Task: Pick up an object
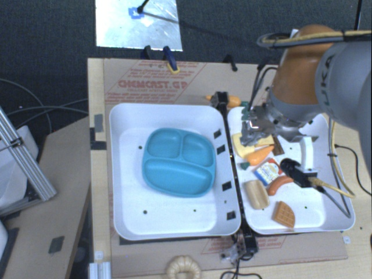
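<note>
On the desk (145, 77) the left bin (125, 173) holds a light blue divided plate (177, 161) with three compartments, lying flat near the bin's middle. Below the bins, at the desk's near edge, lies a pale beige ring (183, 266). The right bin (334, 214) carries the small toy foods. A pale yellow block (239, 144) like a slab of cheese sits by the bin's left wall. An orange carrot (260, 153) lies across the block's lower edge, pointing up and to the right. Just below the carrot is a small white packet (266, 171) with red and blue print. Below that is a tan bread roll (256, 194), and a red-brown sausage (279, 184) lies to the right of the packet. A brown waffle piece (284, 214) lies nearest the front wall. The claw (251, 133) hangs low over the upper part of the yellow block, with the carrot just beneath and to the right of it. From this slant I cannot tell how wide the claw stands or whether it has hold of anything. The other foods lie apart from it towards the front. Farther right a slim white piece (307, 153) lies upright along the bin floor. The grey arm (349, 80) with its orange band reaches in above the bin's far right corner.
</note>
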Robot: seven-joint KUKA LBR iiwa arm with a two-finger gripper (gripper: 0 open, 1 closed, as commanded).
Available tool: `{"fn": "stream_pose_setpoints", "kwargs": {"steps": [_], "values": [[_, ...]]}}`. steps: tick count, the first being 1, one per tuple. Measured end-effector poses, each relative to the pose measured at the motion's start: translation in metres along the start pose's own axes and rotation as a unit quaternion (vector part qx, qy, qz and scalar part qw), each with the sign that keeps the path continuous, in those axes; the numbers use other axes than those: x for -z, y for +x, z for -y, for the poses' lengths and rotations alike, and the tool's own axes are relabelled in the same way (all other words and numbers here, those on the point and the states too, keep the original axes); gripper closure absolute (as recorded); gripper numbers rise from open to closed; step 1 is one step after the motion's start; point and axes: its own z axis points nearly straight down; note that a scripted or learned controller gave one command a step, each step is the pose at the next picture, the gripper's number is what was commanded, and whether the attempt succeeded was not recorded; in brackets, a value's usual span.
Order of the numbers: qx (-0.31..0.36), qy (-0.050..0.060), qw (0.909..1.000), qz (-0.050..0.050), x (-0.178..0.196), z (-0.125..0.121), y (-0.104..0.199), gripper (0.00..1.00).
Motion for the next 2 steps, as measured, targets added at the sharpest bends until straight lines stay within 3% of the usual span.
{"fn": "stream_pose_setpoints", "kwargs": {"steps": [1, 2], "values": [[0.0, 0.002, 1.0, 0.0, -0.019, -0.005, 0.054, 1.0], [-0.002, 0.0, 1.0, 0.0, -0.013, -0.013, 0.067, 1.0]]}}
